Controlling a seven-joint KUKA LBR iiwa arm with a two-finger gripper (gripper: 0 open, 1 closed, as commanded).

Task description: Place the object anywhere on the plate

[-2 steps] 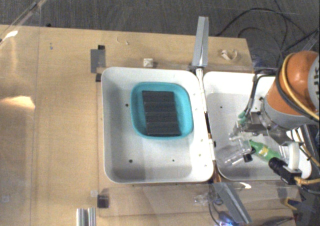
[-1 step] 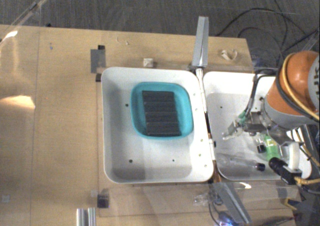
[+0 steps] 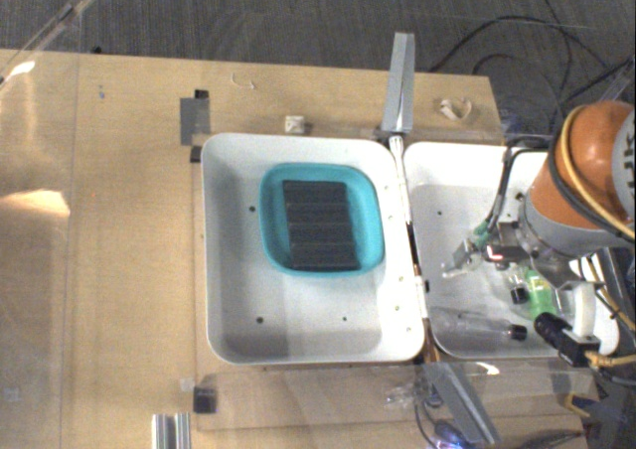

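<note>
Gripper (image 3: 484, 254): inside the right bin (image 3: 447, 179), roughly mid-bin, nearer the bin's right side than the wall it shares with the other bin. State open or closed: cannot tell, since the wrist hardware and glare mask the tip. Nothing is visibly held there.

Arm (image 3: 586, 179): grey, with the orange band over the right bin's right edge. Small green parts (image 3: 538, 293) and black fittings sit below the wrist.

Right bin floor: a faint clear shape with a dark end (image 3: 516, 333) lies along the bin's lower edge. Its identity is not resolvable.

Left bin (image 3: 234, 248): the teal plate (image 3: 370, 224) sits in the upper half, closer to the shared wall than to the left wall. The dark ribbed object (image 3: 318, 224) lies flat on the plate, about centred, within the rim and well apart from the gripper.

Bench (image 3: 99, 238): a grey post (image 3: 399, 84) stands at the upper edge where the two bins meet. A small black block (image 3: 199, 114) sits off the left bin's upper left corner, and another (image 3: 204, 399) off its lower left corner.
</note>
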